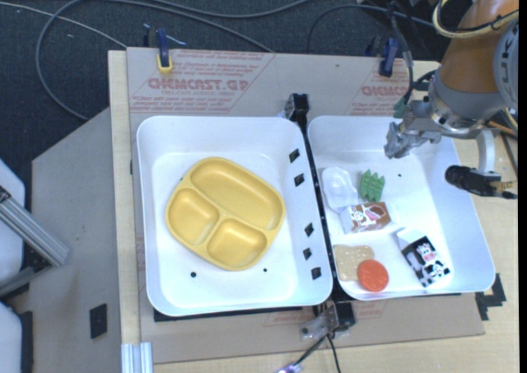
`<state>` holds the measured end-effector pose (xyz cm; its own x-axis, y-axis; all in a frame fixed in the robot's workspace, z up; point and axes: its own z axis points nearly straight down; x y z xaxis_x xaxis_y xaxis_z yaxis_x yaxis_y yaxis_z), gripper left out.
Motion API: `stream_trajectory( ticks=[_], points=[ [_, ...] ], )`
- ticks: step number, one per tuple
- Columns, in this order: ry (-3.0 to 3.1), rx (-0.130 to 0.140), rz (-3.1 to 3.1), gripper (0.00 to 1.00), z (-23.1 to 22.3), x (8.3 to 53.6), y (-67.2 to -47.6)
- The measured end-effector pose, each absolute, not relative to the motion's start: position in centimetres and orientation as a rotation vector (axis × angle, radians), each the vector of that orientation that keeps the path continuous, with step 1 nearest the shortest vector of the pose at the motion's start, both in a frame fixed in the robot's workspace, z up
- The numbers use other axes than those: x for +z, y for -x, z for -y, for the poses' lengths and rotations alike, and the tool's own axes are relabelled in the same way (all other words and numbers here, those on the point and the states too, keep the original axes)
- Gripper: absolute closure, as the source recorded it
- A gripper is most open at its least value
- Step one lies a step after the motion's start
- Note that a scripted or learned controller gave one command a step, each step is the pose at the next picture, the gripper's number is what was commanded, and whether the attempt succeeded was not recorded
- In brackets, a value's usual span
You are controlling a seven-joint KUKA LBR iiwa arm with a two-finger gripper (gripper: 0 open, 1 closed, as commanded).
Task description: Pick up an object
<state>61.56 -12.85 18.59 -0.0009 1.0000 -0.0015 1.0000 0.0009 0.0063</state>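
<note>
The grey metal two-finger gripper [398, 146] hangs over the right shallow white plastic bin's [461, 223] upper part; whether its jaws are spread, I cannot tell. A round orange-red disc [373, 275] lies lower centre-right, beside a flat tan cracker-like square [352, 258].

arm cropped, claw unclear
arm [482, 42] cut off at right edge; claw [401, 142] finger state blurred, unreadable.

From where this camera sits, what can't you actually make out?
- Gripper, camera view: too blurred and small to read its finger state.
- Arm: cut off by the right edge.
- Black-and-white packet: print too small to read.
- White item: blends into the right bin.
</note>
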Motion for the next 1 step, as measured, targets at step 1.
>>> stream_trajectory(
  ticks=[1],
  points=[
    [-2.217,0.005,-2.219,1.0,12.86,23.47,-61.69]
  ],
)
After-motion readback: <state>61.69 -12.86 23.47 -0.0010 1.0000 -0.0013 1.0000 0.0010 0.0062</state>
